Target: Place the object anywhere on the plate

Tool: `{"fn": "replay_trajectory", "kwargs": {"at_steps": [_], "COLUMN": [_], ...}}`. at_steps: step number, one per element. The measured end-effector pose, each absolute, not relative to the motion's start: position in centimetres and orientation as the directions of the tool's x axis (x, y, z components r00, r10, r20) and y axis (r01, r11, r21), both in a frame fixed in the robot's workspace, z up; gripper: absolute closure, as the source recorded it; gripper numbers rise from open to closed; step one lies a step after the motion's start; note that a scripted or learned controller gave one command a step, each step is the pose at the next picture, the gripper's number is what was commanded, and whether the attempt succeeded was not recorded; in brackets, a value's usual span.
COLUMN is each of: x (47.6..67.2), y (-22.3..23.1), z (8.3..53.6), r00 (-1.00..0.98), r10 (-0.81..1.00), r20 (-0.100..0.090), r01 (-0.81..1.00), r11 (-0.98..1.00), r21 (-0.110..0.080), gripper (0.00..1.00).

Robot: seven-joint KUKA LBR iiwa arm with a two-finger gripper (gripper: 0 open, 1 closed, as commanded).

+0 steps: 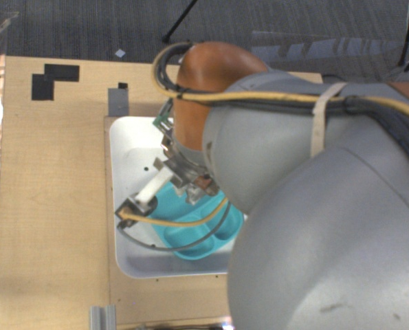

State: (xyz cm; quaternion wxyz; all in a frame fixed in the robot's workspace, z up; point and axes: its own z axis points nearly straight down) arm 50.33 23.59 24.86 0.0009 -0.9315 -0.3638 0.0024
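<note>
I've got the blue plate (199,243) right under my pincer (194,190), white bin (130,153) around both; can't make out if the pincer's clamped or spread.

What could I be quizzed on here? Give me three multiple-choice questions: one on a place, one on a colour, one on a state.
1. Where does the turquoise plastic divided plate lie?
A. on the bare wooden bench
B. in the shallow white bin
C. on the dark floor

2. What colour is the band on the grey robot arm?
A. orange
B. green
C. purple

3. How does the plate show?
A. wholly uncovered
B. standing on its edge
C. lying flat, partly hidden beneath the arm

Answers: 1 B, the bin's white walls ring it. 2 A, the band looks orange against the grey arm. 3 C, the arm overlaps the plate's right part.
</note>
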Motion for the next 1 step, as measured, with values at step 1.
{"fn": "replay_trajectory", "kwargs": {"at_steps": [1], "x": [54.04], "y": [23.50], "z": [34.42], "r00": [0.621], "r10": [0.783], "r20": [0.008], "r01": [0.783], "r11": [-0.622], "r21": [0.003], "gripper": [1.00]}}
